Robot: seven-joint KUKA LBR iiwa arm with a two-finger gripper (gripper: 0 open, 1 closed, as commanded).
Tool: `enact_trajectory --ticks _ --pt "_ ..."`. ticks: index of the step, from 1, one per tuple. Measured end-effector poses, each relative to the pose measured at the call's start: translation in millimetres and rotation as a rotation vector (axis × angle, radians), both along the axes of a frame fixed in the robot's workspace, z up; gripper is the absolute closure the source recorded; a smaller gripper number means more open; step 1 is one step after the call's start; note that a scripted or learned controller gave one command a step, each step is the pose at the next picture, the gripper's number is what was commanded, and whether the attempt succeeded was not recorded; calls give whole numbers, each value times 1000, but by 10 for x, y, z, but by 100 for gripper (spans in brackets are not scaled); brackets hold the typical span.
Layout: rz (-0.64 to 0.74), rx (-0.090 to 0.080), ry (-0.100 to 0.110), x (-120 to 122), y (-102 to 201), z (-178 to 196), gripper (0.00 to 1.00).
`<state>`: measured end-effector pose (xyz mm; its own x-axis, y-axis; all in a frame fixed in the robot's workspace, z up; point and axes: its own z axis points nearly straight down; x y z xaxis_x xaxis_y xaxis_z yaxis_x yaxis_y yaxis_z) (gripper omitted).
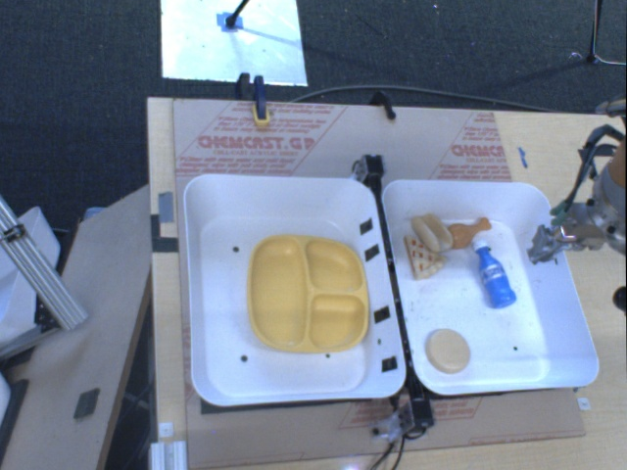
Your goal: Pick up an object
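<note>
The right bin [558,262] holds four things. A blue bottle [495,276] with a white cap lies tilted near the bin's middle, with bare floor on its right toward the wall. Up-left of it a cluster sits close together — a tan bun [429,230], an orange-brown drumstick [467,231] and a flat cracker-like wedge [423,258], the bun touching both. A round, pale tan disc [449,350] lies alone near the front, well apart from the rest, with open floor all round.

The gripper [545,244] hangs at the bin's right rim, just beside the bottle's side of the bin; whether it is spread or closed I cannot tell, and nothing shows in it.

The left bin [211,262] holds a smooth yellow divided plate [307,293] — three compartments, centred, clear margins on every side.
</note>
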<state>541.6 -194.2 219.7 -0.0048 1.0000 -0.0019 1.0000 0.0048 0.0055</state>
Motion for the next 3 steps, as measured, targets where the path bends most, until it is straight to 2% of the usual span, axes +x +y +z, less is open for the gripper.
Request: enact_trajectory --ticks 2,3 --pt "5 4 6 -168 1101 -147 100" --pt "6 4 4 -270 1674 -31 100"
